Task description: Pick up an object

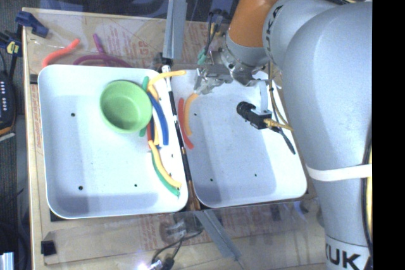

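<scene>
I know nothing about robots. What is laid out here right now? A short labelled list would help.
arm: grey, orange band, reaching in from the right
gripper: over the right bin's far left corner
left bin: green bowl; coloured strips along its right side
right bin: orange strip by its left wall
bench: orange piece and purple tube behind the left bin

- Bulky arm (329, 73), smooth light grey casing with rounded joints.
- Orange band (253, 9) just above the wrist.
- Pale ring (338, 172) across the lower casing; black KUKA lettering (347, 254) beneath.
- Small metallic hand (205, 80).
</scene>
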